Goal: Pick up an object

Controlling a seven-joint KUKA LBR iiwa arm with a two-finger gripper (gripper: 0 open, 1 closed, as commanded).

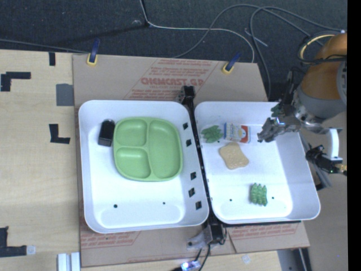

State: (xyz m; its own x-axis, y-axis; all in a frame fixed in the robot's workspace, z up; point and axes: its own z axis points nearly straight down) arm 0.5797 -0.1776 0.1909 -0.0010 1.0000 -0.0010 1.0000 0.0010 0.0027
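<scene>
Picking any one item will satisfy the task, and your candidates all lie in the right white bin (pixel 302 199). Nearest the gripper (pixel 268 130) is a small white packet with blue and red print (pixel 235 132), lying flat at about twelve o'clock in that bin. Touching its left end is a leafy green toy vegetable (pixel 212 133). Just below the packet, towards the bin's centre, sits a tan bread-shaped piece (pixel 233 156), and well apart at five o'clock lies a small green ridged toy (pixel 258 194).

The gripper hangs at about two o'clock over the right bin, just right of the packet and grasping nothing; the dark fingers blur together, so you cannot tell from this view whether they stand apart or closed. The grey arm with its orange band (pixel 330 47) comes in from three o'clock.

To do this step well, I would judge the tan piece or the ridged toy the safer choice, since each lies alone with bare floor around it. The packet is closest, but it is flat and butts against the leafy toy, so a descent there may nudge both. Centre over the chosen item before lowering, and keep off the bin wall.

In the left white bin (pixel 93 208) rest a light green divided plate (pixel 148 149) and, at nine o'clock, a small black block (pixel 106 132).

Red print on the brown cardboard sheet (pixel 169 75) beneath the bins seems to begin "CHEMCAST"; the rest is too faint. The packet's print is too small to read.
</scene>
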